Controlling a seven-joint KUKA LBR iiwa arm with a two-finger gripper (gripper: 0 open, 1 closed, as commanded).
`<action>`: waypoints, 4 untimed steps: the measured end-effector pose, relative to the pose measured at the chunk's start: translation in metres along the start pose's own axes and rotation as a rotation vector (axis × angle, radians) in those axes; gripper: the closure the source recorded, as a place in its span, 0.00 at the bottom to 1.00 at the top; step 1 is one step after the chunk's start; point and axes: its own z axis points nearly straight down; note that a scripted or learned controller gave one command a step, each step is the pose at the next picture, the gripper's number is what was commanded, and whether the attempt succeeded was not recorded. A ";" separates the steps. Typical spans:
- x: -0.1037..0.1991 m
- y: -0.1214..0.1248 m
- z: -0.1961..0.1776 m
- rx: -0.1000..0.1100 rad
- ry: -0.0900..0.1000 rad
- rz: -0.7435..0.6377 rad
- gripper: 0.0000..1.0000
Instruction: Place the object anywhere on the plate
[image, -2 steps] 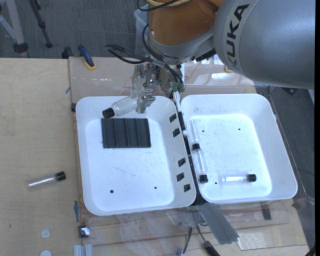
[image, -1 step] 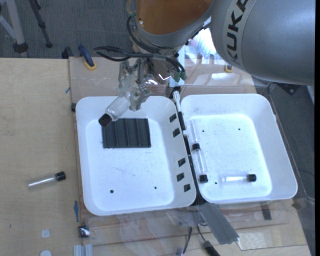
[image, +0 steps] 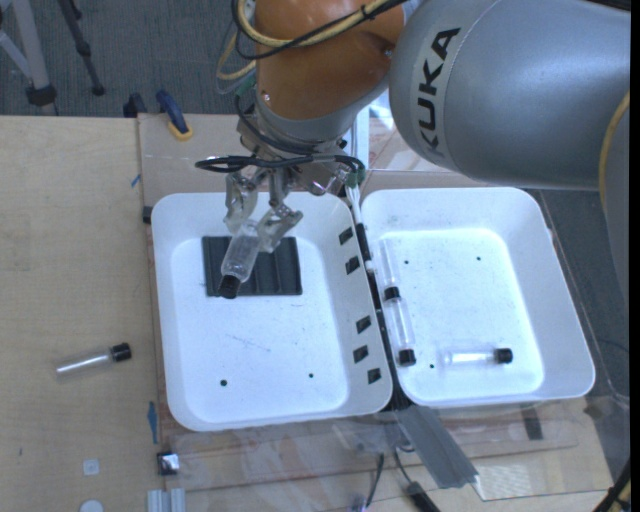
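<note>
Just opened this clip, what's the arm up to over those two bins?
The KUKA arm reaches over the left bin, its gripper holding a clear vial with a black cap between its fingers, tilted, right above the dark ridged plate. Whether the vial already touches the plate is hard to tell. Three more vials lie in the right bin, and one lies on the bench to the left.

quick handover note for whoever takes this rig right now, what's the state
Gripper: over the left bin, fingers closed on a clear vial with a black cap, tilted, cap end down.
Plate: the dark ribbed one, flat in the left bin, right under the vial.
Done: vial picked up and brought over the plate.
Left: lower, release it on the plate, withdraw.
Others: two vials in the right bin, one on its floor, one along its left wall; another on the bench left of the bins.
</note>
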 end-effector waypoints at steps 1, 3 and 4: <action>-0.010 -0.032 0.007 0.002 -0.005 -0.422 1.00; -0.020 -0.022 -0.152 0.002 -0.004 -1.282 1.00; -0.020 -0.021 -0.092 -0.005 0.000 -1.624 1.00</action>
